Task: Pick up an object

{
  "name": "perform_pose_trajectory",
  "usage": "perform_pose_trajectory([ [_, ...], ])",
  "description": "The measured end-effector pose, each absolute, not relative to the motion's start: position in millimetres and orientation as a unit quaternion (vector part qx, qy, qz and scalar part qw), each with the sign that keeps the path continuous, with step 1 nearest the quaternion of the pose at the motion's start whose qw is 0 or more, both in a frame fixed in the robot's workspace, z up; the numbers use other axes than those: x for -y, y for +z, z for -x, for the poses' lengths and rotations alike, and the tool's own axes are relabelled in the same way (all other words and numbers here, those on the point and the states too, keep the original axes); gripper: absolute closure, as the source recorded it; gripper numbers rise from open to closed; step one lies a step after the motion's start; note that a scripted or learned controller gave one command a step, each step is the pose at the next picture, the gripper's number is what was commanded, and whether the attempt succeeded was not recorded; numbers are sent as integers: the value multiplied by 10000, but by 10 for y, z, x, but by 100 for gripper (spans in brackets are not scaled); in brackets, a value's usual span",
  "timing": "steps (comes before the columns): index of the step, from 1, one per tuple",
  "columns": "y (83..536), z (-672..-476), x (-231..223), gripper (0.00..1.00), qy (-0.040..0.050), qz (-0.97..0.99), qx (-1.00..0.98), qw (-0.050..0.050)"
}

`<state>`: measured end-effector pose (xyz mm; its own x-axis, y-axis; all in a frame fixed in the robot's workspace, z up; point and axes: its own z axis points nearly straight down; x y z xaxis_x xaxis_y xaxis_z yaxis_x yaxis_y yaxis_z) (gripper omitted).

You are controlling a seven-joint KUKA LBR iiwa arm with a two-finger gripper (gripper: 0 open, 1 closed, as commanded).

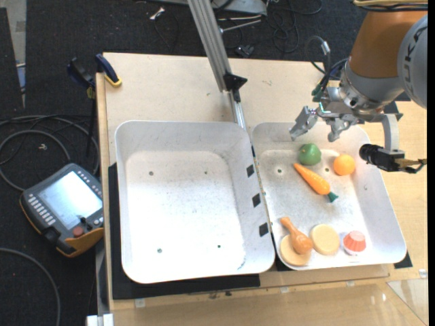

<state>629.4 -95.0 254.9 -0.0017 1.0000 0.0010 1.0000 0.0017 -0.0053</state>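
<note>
My gripper (pixel 317 128) hangs open over the far edge of the right bin (pixel 380 202), its two fingers spread with nothing between them. Just below it lies a green round fruit (pixel 309 154). To the right of that sits an orange ball-shaped fruit (pixel 344 164). A carrot (pixel 314 180) lies slanted in the middle of the bin. Along the bin's near edge are a drumstick-shaped toy (pixel 296 235), a pale yellow disc (pixel 325 239) and a small pink-and-white piece (pixel 354 242).
The left bin (pixel 136 182) stands beside the right one. A slanted metal pole (pixel 212 36) reaches down to the bins' shared far corner. A teach pendant (pixel 64 209) lies on the floor at left. The bench top (pixel 170 87) shows behind the bins.
</note>
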Motion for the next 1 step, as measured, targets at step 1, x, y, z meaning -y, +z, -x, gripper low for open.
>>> perform_pose_trajectory([
  [1, 2571, -6297, 952, 0, 6, 7066, 7076, 8],
])
